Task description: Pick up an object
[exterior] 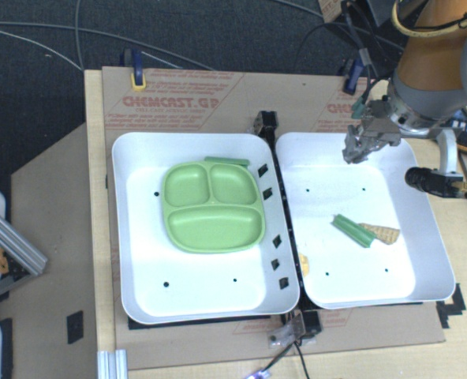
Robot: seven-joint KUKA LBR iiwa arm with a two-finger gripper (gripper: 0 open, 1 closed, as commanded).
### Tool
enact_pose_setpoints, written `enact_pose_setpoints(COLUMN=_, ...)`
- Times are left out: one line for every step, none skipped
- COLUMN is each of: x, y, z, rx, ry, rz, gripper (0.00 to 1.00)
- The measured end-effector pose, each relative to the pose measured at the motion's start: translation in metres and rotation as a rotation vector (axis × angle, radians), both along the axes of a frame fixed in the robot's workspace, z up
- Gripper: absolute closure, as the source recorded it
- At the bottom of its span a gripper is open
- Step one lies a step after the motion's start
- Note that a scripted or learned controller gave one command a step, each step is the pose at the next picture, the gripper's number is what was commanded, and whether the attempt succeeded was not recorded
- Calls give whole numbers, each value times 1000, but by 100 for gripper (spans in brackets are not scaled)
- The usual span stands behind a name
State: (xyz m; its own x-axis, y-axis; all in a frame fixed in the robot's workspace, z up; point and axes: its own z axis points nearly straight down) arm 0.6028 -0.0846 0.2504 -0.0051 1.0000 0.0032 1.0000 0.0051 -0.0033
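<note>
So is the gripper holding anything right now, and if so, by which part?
Nothing is held. The gripper hangs over the far end of the right bin, apart from the green stick and the tan piece lying on the bin floor.

Arm (432,54) enters from upper right, orange band above wrist; tool (361,147) points down-left.

2 white bins (139,290) with small black dots are seen. A pale green divided plate (213,208), a darker green stick (352,230) and a tan waffle-patterned piece (382,234) are shown. Red lettering is printed on the brown desk (178,97).
</note>
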Motion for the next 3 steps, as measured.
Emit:
enact_pose_setpoints(x=-14, y=51, z=7, rx=0, ry=-1, rz=1, gripper=100)
enact_pose_setpoints(x=-29, y=102, z=-9, rx=0, ry=2, rz=0, gripper=100)
enact_pose_setpoints(x=-35, y=152, z=-5, rx=-1, ry=-2, rz=1, gripper=100)
